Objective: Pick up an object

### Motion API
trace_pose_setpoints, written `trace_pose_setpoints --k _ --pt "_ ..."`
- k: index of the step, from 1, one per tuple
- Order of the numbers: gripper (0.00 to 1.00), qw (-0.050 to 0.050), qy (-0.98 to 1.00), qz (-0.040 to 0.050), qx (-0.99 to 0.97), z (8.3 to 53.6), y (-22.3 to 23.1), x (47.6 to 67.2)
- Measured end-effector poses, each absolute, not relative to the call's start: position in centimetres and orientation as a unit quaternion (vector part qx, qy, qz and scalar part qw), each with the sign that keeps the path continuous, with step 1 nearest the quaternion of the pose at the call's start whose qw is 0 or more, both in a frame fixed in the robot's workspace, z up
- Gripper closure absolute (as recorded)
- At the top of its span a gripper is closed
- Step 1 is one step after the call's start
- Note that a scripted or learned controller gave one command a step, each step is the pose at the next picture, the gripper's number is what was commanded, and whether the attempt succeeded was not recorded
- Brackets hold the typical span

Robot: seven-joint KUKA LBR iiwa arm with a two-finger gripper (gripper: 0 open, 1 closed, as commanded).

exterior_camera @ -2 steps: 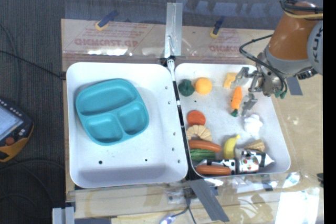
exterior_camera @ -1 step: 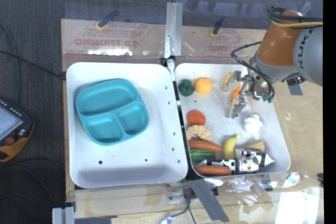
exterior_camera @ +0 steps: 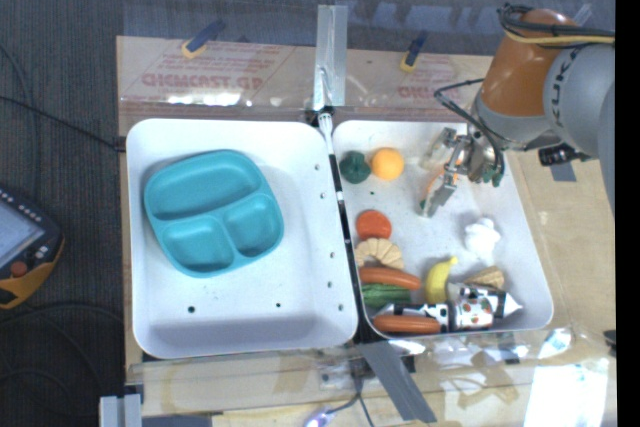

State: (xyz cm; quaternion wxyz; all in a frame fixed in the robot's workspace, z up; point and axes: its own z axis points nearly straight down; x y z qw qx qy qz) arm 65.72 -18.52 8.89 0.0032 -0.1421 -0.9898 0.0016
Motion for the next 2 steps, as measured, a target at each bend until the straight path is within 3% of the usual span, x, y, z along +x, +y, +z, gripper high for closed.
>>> trace_pose_setpoints --k 1,2 --pt "0.00 -0.003 -0.966 0.0030 -0.259 9.0 -15.5 65.6" --pt "1.00 -0.008 -0.966 0.0029 -0.258 10.0 -15.4 65.9"
